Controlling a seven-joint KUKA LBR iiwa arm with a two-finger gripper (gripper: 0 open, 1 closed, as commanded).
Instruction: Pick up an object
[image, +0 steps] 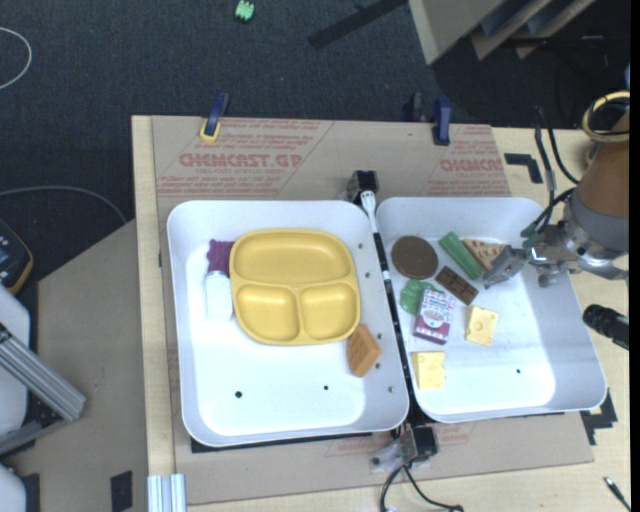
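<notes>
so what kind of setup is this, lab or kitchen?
Most likely a robotics lab pick-and-place bench, not a kitchen: two white bins on a board clamped to the table, toy food such as cheese and a yellow divided plate, plus the arm's end effector.

One overhead camera slants down on both bins (190, 300).

Grey arm (600, 215) reaching leftward, wrist low, fingers (505, 266) apart

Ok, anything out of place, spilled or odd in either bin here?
Nothing spilled or broken. The one oddity: the yellow tray in the left bin lies partly over a purple item and a white one, hiding most of each. A brown block sits tilted at its corner.
</notes>
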